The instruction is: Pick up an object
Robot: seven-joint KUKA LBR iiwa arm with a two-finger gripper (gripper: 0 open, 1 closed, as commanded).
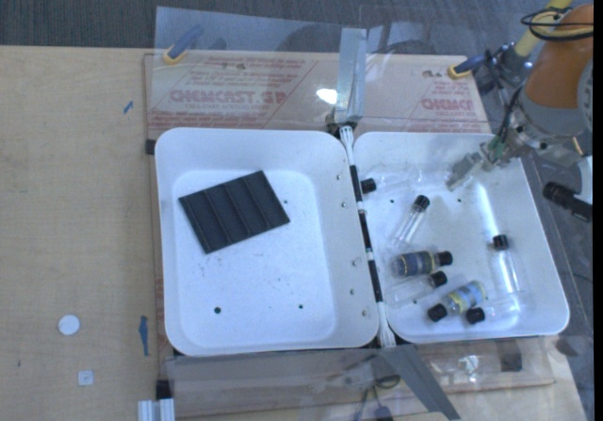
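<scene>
- Arm position: the arm [556, 80] enters at 2 o'clock of the view. The gripper [468, 168] sits above the upper part of the right bin [542, 311], toward its 12 o'clock rim.
- Hand state: cannot tell; the tip is small and blurred against the white floor, and nothing can be made out in its grasp.
- Target location: small vials lie scattered in the right bin. One clear vial with a black cap [413, 214] lies near the bin's centre, at 7 o'clock from the gripper and apart from it. A dark vial [419, 263] lies further toward 6 o'clock, with a labelled vial [460, 299] near the 6 o'clock rim.
- Target appearance: short cylinders, mostly clear, with black caps; all lie on their sides. Clear walls read poorly against the white bin.
- Recommended procedure: select the isolated clear vial, since the lower vials lie close together. Align the grasp across the vial's short axis, descend centred on the body rather than the cap, and close before lifting. Round glass is likely to roll if struck off-centre.
- Non-target: a dark ribbed slab [234, 210] lies in the left bin [179, 315].
</scene>
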